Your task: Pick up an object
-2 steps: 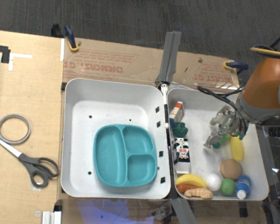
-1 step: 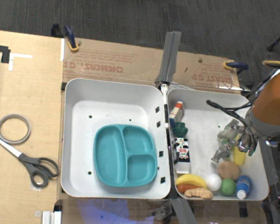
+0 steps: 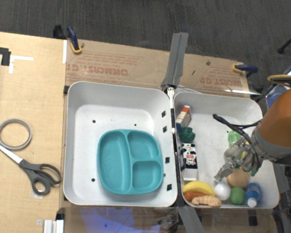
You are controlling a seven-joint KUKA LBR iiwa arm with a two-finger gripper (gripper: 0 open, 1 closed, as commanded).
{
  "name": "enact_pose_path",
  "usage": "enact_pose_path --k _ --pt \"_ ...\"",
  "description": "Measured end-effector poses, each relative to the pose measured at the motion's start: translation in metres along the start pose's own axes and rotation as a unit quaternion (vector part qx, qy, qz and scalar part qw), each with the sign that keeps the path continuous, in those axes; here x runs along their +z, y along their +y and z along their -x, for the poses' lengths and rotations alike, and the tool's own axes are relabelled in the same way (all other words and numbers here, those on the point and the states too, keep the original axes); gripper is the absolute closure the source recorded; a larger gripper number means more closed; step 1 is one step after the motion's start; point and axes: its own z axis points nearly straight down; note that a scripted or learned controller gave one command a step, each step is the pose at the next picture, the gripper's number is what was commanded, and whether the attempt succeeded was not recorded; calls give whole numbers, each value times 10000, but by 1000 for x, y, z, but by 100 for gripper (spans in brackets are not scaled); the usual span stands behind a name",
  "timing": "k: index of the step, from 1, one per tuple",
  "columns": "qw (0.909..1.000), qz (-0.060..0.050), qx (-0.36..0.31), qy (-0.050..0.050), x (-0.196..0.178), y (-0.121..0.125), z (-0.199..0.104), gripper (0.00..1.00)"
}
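A tan, egg-like object (image 3: 239,179) sits in the right bin (image 3: 215,107) among a banana (image 3: 198,187), white ball (image 3: 222,191) and green ball (image 3: 237,196), the gripper (image 3: 231,167) just above it, jaws seemingly parted, though it's hard to tell.

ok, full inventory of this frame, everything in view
bins: 2, white, side by side on bench
divided plate: 1, teal, left bin
banana: 1, yellow, right bin, front
white ball: 1, right bin, front
blue bottle: 1, right bin, front corner
small box: 1, black and white, right bin, by divider
scissors: 1, grey handles, bench left
tape roll: 1, grey, bench left
clamps: 2, blue, rear cardboard edge
gripper: 1, over right bin
arm: 1, grey and orange, from right
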Motion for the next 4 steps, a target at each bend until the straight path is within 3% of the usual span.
enact_pose_path --k 1,2,3,4 --pt "10000 4 -15 -18 -10 1 1 100" --pt "9989 0 464 -1 -100 94 0 100" --pt "9990 0 440 -18 -210 97 70 100" --pt "9990 2 -452 -20 -1 104 84 100"
